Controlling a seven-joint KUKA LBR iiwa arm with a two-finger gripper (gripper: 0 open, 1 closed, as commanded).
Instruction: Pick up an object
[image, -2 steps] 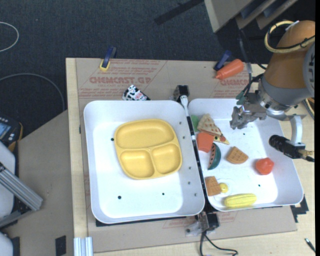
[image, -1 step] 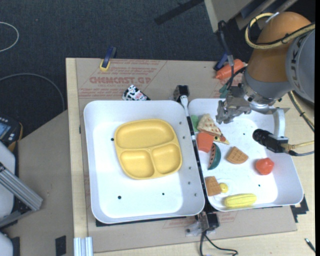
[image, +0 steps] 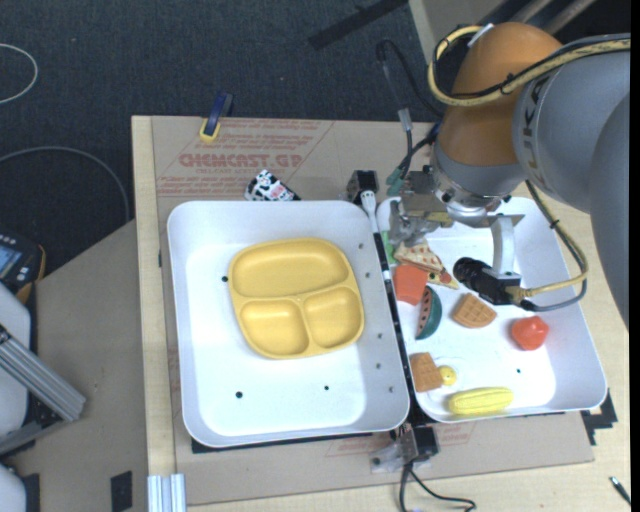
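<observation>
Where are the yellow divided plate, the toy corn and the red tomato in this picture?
yellow divided plate (image: 296, 296): camera view, in the left bin, point on the ridge where its compartments meet.
toy corn (image: 479, 401): camera view, right bin's near edge, point on its middle.
red tomato (image: 529, 332): camera view, right bin, point on its top.

White bins: two, the left bin (image: 200, 330) and the right bin (image: 575, 370). Yellow divided plate (image: 296, 296): one, three compartments. Toy food pieces, seven: one corn cob (image: 479, 401), one tomato (image: 529, 332), one watermelon slice (image: 429, 312), one pizza slice (image: 422, 260), one orange block (image: 409, 284), one waffle-like piece (image: 473, 312), one cracker (image: 427, 372).
</observation>
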